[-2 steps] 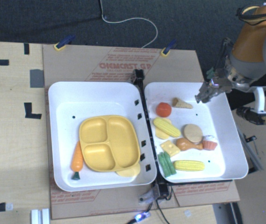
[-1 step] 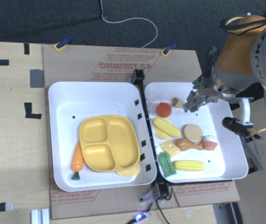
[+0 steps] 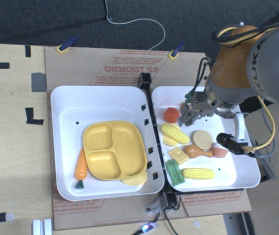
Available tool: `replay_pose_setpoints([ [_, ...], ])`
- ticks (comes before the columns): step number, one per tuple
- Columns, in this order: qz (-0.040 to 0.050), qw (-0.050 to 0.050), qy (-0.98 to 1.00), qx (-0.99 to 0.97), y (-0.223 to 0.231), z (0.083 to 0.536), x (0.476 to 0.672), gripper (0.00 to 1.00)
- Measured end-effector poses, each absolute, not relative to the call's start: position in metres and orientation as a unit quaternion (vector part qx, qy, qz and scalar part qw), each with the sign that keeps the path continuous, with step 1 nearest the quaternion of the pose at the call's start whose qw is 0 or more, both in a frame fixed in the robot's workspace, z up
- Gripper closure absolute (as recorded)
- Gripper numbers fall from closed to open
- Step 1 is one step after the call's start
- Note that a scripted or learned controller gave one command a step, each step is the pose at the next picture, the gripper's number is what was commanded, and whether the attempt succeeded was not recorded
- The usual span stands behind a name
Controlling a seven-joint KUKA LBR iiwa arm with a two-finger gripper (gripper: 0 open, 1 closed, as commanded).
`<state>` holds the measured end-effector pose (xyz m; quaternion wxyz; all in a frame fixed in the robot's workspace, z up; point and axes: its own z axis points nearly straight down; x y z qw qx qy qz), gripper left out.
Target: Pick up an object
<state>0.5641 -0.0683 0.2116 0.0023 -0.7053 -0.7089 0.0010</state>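
My gripper (image 3: 187, 117) hangs low over the right bin (image 3: 242, 180), just right of a red tomato (image 3: 172, 114) and above a yellow corn cob (image 3: 175, 133). Its dark fingers point down toward the toy food, and nothing is visibly held. Also in the right bin lie a tan round piece (image 3: 203, 139), an orange-brown piece (image 3: 195, 152), a pink piece (image 3: 219, 152), a pale yellow chunk (image 3: 178, 155), a green vegetable (image 3: 174, 172) and a second corn cob (image 3: 198, 173).
The left bin (image 3: 63, 111) holds a yellow divided plate (image 3: 114, 148), an orange carrot (image 3: 81, 166) along its left side and a pale yellow slice (image 3: 134, 180) under its lower edge. A black divider clip (image 3: 144, 80) sits between the bins. The arm's cables loop at right.
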Motion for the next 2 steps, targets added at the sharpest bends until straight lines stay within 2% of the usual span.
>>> replay_pose_setpoints([
  [1, 0.0002, 0.002, -0.709, -0.705, -0.024, 0.221, 0.552, 1.00],
  [2, 0.0013, 0.001, -0.707, -0.707, -0.041, 0.216, 0.547, 1.00],
])
